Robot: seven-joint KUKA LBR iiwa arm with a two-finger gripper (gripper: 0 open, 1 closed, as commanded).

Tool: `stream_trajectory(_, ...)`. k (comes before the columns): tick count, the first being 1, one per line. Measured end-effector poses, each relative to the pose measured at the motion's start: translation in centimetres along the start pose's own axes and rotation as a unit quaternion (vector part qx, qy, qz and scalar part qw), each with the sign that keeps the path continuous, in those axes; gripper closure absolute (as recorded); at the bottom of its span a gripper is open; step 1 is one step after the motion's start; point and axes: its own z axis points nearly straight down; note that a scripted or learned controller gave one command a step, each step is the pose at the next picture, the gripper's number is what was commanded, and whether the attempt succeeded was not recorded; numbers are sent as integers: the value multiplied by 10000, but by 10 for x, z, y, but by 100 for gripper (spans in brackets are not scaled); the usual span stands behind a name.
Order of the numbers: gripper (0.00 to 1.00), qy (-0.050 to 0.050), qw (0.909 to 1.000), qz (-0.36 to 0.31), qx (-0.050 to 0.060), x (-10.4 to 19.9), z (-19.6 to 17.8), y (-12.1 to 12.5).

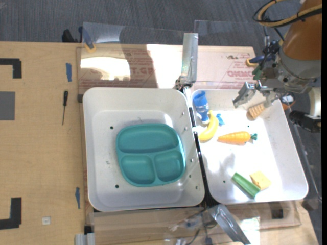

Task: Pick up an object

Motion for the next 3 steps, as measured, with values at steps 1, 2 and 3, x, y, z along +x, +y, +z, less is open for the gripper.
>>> stream_trajectory(1,0,10,9999,-99,38,30,81,-86)
stream_trajectory(2,0,5,9999,-129,34,-5,156,-124)
stream_trajectory(3,0,-2,9997,237,-36,8,174,-37)
